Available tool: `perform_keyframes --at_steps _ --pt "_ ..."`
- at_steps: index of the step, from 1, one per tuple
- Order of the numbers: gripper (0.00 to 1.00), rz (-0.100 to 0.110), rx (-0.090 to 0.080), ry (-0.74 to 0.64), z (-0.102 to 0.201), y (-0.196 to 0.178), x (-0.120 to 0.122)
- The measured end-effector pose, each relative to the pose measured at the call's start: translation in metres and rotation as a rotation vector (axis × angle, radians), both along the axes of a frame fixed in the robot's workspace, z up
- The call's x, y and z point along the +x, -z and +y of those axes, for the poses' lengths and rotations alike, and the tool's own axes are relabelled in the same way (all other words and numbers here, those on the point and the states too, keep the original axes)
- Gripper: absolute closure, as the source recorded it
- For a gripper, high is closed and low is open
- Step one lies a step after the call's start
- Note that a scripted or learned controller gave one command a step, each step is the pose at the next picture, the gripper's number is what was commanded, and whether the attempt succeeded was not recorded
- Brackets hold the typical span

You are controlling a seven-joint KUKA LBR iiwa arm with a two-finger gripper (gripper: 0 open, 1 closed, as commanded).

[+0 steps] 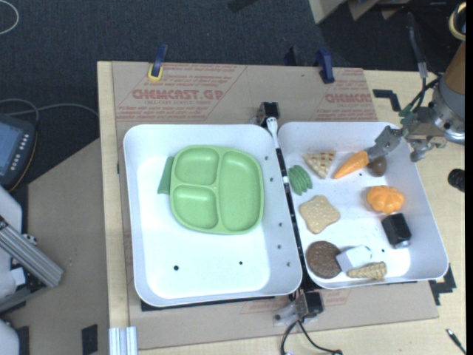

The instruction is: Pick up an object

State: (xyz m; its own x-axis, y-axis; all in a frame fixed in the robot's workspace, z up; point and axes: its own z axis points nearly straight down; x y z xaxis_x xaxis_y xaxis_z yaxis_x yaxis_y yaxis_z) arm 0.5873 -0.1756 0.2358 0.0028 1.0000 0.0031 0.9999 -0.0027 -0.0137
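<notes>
Slim orange carrot (pixel 351 164), tapered, tilted, beside a waffle wedge (pixel 321 162).

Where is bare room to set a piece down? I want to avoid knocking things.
The left bin has bare floor in front of the green plate, toward its near rim, and a strip left of it. The right bin is crowded: carrot, orange, bread slice and burger patty leave small gaps.
</notes>
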Motion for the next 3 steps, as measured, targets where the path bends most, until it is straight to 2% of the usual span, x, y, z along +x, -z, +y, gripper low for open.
perform_keyframes --at_steps 1,3 --pt "0.00 -0.013 -0.003 -0.003 0.000 -0.007 0.003" --pt "0.00 -0.008 -0.001 -0.003 0.007 0.107 0.006"
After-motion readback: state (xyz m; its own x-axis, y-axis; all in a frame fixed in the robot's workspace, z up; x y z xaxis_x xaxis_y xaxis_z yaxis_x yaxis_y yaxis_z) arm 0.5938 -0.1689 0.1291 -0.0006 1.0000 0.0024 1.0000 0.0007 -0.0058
